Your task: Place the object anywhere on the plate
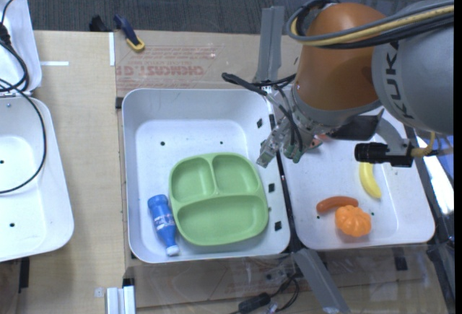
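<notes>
A green divided plate (216, 198) lies in the left bin (144, 125), towards its front. In the right bin (411, 233) lie a yellow banana (370, 180), an orange-red sausage (336, 204) and a small orange fruit (353, 221). My gripper (281, 152) hangs over the wall between the two bins, just off the plate's upper right corner. It is open, with nothing between its fingers. The arm's orange band and grey body hide the back of the right bin.
A blue bottle with a white cap (162, 223) lies in the left bin, touching the plate's left edge. Another white bin (29, 182) with black cables sits at the far left. A blue-and-yellow clamp (128, 34) lies on the bench behind.
</notes>
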`<state>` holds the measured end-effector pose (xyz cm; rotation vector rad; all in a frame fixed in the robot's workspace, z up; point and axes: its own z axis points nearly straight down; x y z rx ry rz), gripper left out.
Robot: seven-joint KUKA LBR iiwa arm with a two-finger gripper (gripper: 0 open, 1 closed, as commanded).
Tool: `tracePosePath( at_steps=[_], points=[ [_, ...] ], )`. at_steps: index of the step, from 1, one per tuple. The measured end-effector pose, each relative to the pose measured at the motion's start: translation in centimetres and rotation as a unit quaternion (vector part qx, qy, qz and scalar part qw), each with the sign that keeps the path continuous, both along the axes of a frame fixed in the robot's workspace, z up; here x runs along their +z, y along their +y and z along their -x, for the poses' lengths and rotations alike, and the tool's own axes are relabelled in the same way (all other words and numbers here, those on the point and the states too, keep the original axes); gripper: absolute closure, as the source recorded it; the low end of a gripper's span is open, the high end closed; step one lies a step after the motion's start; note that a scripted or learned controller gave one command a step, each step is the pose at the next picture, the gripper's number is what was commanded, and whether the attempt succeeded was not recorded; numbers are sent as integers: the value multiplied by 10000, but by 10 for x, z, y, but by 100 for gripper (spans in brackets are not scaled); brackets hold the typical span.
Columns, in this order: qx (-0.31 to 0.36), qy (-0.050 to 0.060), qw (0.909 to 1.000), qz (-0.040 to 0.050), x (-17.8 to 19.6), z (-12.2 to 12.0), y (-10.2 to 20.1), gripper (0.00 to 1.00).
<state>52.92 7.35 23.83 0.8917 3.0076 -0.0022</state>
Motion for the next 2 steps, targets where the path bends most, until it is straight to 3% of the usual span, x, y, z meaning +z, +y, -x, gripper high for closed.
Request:
tracePosePath(
  at_steps=[1,2],
  points=[
    [-1070,33,9943,-6,-48,-17,22,100],
    [-1071,32,9942,-7,-48,-17,22,0]
  ],
)
